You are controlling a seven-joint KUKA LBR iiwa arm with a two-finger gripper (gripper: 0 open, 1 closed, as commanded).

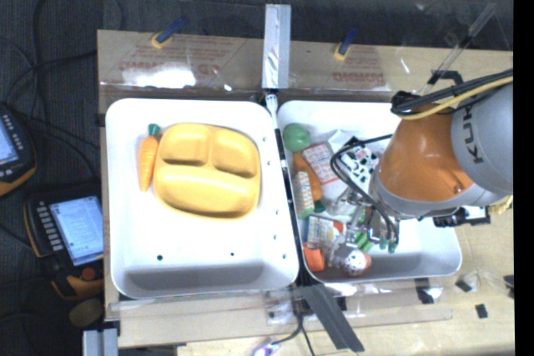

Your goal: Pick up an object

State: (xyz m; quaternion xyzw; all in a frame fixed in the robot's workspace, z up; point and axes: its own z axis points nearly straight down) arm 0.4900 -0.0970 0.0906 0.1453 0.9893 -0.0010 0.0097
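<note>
Down low in the right bin (442, 258), an end effector (367, 233) among a heap of small toys (321, 179), grip too hidden to tell, with a yellow tray (209, 169) and carrot (147, 161) in the left bin (200, 263).

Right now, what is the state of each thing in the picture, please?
Yellow tray: upright, lying in the left bin beside the carrot.
Carrot: lying flat along the tray's left edge.
Left bin: holds the tray and the carrot.
Right bin: crowded with small things.
Green ball: resting in the right bin's far left corner.
White ball: resting near the front wall.
Tool: low over the pile, fingers unclear.
</note>
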